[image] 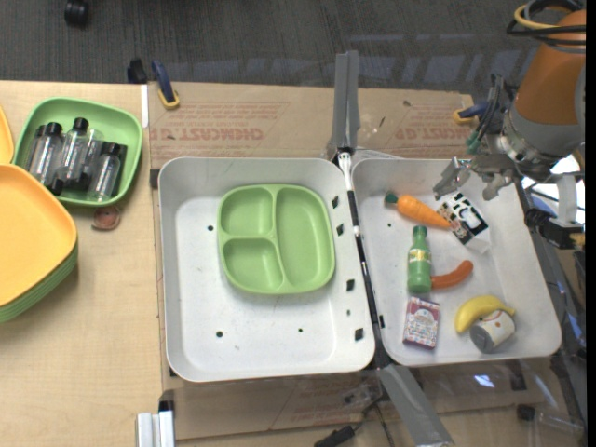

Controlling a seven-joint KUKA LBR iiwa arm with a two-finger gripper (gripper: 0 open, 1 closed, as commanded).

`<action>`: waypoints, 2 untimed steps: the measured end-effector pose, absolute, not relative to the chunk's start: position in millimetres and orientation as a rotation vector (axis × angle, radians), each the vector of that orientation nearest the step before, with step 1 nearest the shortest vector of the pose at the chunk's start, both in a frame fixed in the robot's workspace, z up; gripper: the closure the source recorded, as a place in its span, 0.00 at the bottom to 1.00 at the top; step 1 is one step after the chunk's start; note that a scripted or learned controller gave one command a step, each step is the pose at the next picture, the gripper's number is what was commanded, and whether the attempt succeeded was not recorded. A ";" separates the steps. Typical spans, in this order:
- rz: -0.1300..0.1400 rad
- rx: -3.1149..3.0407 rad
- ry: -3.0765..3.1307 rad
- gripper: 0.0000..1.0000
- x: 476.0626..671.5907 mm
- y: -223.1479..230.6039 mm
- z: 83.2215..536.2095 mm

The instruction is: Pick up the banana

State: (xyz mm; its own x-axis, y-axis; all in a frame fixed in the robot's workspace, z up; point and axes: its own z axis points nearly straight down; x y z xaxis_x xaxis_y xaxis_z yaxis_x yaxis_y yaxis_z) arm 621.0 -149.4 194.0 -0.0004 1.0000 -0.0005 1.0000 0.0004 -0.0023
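1. Camera view: the banana (475, 311) is short, curved and bright yellow. It lies in the right bin (545, 277), near the front right corner, well apart from the gripper.
2. A grey can (493, 331) with a white and red label lies on its side, touching the banana on the front right.
3. Left of the banana a small pink carton (422, 324) lies flat. Behind it stands a green bottle (420, 261), with an orange-red sausage shape (453, 274) just beside it on the right.
4. Nearer the back of the bin a carrot (417, 209) lies aslant, its green top towards the left. A black and white pack (463, 218) sits at its right end (touching or not, I cannot tell).
5. The arm (551, 82) comes in from the upper right, its orange band above the grey wrist, with cables looping over it.
6. The gripper (463, 177) hangs over the back of the right bin, above the pack and the carrot's tip. It points down and to the left. Whether its jaws are wide or narrow I cannot tell: the metal parts blur together there.
7. The left bin (186, 277) holds a green tray (277, 237) with three sections.
8. On the bench at the far left sit stacked orange plates (33, 240) and a green dish (121, 133) of dark-capped vials (76, 159).
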 end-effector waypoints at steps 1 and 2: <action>0.005 -2.219 -2.222 1.00 621.1 -150.1 202.5; 0.002 -2.014 -2.410 1.00 596.7 -214.8 177.3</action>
State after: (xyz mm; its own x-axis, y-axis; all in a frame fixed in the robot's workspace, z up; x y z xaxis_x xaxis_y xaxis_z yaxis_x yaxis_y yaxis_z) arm 596.7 -214.8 177.3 -0.1775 0.9841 -0.0004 0.9841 0.1775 -0.0015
